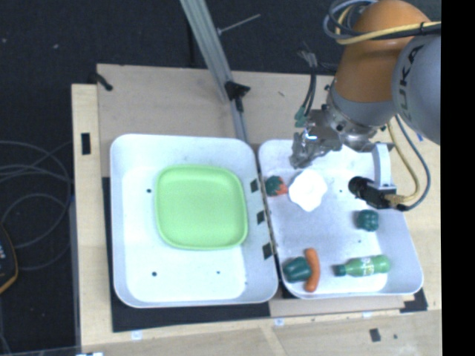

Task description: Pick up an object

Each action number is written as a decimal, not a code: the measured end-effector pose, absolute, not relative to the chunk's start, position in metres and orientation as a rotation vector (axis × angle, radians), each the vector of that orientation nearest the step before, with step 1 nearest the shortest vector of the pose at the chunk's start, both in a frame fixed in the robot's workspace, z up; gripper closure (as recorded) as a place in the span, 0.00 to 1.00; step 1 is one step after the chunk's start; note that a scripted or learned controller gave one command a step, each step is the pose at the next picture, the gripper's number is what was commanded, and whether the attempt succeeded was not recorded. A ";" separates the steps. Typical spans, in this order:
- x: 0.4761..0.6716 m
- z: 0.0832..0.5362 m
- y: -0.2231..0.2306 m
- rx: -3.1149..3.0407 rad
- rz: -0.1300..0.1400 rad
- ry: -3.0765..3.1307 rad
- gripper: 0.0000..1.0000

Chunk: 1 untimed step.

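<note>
On the pale wooden surface (178,102) two shallow white bins sit side by side: the left white bin (133,273) holds a light green, rounded-square plastic plate (200,206), and the grey arm with its orange band (375,43) reaches in over the right white bin (404,251). Its claw (306,150) hangs above the bin's far left corner, just over a crumpled white object (307,189). Elsewhere in that bin lie a small green-and-orange toy (275,187) by the left wall, a dark green block (367,219), a green plastic bottle (362,266) on its side, and an orange sausage-shaped piece (312,268) touching a dark green lump (296,268).
</note>
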<state>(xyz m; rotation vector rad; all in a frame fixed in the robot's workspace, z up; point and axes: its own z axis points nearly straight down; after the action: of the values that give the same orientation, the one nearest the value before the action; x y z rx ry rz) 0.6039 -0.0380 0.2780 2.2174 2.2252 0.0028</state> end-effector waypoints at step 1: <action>0.594 0.266 0.003 2.219 0.001 2.224 1.00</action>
<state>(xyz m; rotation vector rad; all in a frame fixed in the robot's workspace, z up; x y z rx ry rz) 0.5938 0.0031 0.2659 2.2188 2.2242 0.0006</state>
